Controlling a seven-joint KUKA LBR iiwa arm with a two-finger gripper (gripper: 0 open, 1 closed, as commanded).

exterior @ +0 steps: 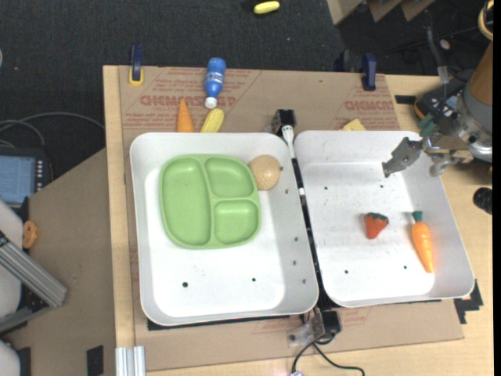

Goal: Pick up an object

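Camera view looks down on the right bin [344,284], where two small toys lie on the white floor: a red strawberry [376,225] with a green cap near the middle, and an orange carrot [423,244] with a green stub, just beside the right wall. The tool [403,157] hangs over the bin's upper right part, well apart from both, with nothing between its fingers; whether they are spread or closed I cannot tell.

The strawberry looks the better target: it sits in the open, so the fingers can drop on either side. The carrot lies close along the wall, is tapered and smooth, and would likely slip.

The left bin [196,288] holds a glossy green divided plate [210,200] and a tan rounded ball [265,171] touching its corner.
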